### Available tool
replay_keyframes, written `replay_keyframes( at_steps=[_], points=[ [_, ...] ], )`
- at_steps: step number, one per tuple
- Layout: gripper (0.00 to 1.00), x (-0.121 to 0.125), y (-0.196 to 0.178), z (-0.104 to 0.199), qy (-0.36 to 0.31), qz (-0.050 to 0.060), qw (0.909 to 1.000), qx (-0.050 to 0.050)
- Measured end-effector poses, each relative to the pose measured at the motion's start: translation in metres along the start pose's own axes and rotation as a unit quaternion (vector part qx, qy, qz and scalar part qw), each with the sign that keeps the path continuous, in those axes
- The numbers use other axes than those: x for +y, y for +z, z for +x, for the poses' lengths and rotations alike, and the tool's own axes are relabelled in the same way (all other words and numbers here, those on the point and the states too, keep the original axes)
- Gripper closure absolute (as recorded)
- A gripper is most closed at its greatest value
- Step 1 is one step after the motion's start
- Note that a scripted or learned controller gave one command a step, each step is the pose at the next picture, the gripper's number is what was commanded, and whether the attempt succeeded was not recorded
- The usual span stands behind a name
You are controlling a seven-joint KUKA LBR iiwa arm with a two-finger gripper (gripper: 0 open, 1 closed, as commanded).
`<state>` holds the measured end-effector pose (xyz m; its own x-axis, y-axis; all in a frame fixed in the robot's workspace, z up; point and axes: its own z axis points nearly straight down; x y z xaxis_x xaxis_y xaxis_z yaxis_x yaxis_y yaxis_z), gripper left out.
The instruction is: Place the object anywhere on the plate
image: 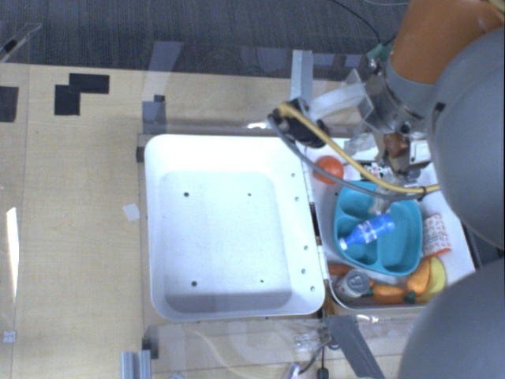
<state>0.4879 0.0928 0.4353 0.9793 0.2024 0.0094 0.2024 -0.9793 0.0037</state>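
While over plate: blue bottle lies on blue plate, just near of gripper.
Gripper state: cannot tell.

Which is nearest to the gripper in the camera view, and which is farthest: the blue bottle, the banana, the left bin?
1. The blue bottle, on the blue plate, just below the gripper.
2. The banana, at the right bin's lower right corner.
3. The left bin, off to the left.
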Motion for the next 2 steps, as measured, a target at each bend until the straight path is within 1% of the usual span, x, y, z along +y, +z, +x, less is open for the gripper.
replay_keyframes(
  at_steps=[1,2],
  points=[
    [0.00,-0.017,0.000,0.003,-0.001,0.000,1.0000,0.000],
    [0.00,0.007,0.001,-0.002,-0.001,-0.001,1.0000,-0.002]
  ],
)
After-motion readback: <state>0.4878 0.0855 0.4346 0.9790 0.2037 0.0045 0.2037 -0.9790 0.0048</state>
